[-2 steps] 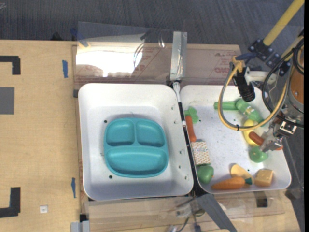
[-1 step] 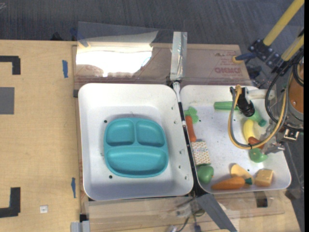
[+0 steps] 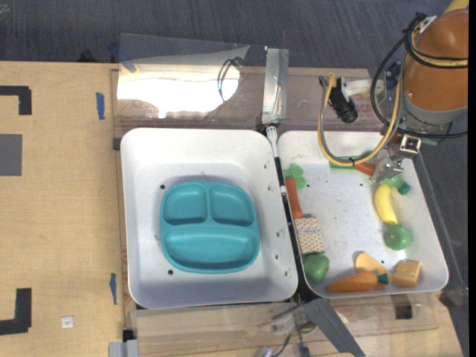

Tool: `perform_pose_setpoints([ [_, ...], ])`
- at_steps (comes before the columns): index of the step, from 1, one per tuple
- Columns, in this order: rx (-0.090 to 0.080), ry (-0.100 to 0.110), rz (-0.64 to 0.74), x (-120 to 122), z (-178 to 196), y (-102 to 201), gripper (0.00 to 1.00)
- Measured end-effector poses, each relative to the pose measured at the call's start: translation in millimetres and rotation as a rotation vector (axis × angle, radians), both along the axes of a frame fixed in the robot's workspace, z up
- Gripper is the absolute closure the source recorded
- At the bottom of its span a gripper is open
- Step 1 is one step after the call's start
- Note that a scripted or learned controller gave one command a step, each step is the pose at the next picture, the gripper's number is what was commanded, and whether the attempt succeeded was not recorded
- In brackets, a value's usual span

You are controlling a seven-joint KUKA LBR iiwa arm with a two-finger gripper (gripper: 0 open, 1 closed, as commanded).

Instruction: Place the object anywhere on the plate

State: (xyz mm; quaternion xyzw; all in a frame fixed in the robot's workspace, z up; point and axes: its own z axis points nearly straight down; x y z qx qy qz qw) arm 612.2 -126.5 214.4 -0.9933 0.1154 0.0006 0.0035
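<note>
A teal plate [image 3: 210, 225] with three compartments lies in the middle of the left white bin [image 3: 141, 155]. The right bin [image 3: 435, 262] holds several toy foods, among them a yellow banana [image 3: 385, 203], a green ball [image 3: 398, 236], an orange carrot [image 3: 355, 282] and a tan block [image 3: 407, 272]. My gripper [image 3: 390, 166] hangs at the right bin's far right side, just above the banana's top end and beside a small orange piece [image 3: 364, 167]. The wrist hides what lies directly under it.
Along the right bin's left wall lie a red-orange stick [image 3: 294, 196], a speckled cracker [image 3: 309, 233] and a green pepper [image 3: 316, 266]. A yellow cable [image 3: 324, 136] loops over the bin's far edge. A shiny foil sheet [image 3: 186, 88] lies behind the left bin.
</note>
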Motion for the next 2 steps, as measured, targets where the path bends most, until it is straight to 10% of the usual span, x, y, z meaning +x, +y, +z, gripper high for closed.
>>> perform_pose_setpoints([
  [2, -0.005, -0.002, 0.026, -113, 67, -65, 1.0],
])
